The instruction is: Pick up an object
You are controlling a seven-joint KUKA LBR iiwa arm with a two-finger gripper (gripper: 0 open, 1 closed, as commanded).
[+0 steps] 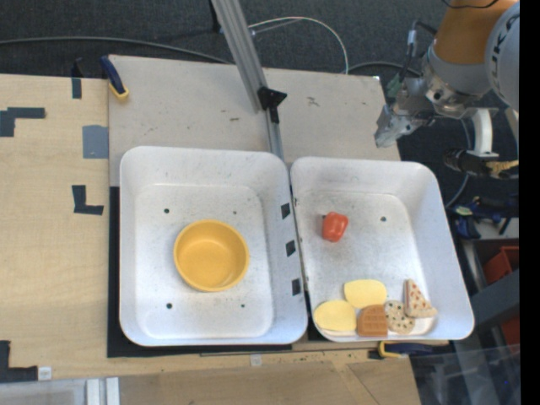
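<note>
The task is at its start: no object is lifted, and every item rests in a bin.

Landmark: the divider where the two white bins meet (291,226).

Left of the divider, the left bin (143,175) contains a yellow bowl (211,255), upright, near the bin's centre.

Just right of the divider, a small red object (335,226) lies alone on the floor of the right bin (430,192).

Further right and toward the near rim, a cluster lies packed together: two yellow pieces (364,293), a brown piece (372,321), a speckled piece (394,315) and a wedge (415,300).

Well right of the divider and beyond the far rim, the gripper (393,131) hangs over the bench, outside both bins. Its state cannot be determined. Approach, descent, closure and lift all remain. The isolated red object appears the most accessible candidate.
</note>
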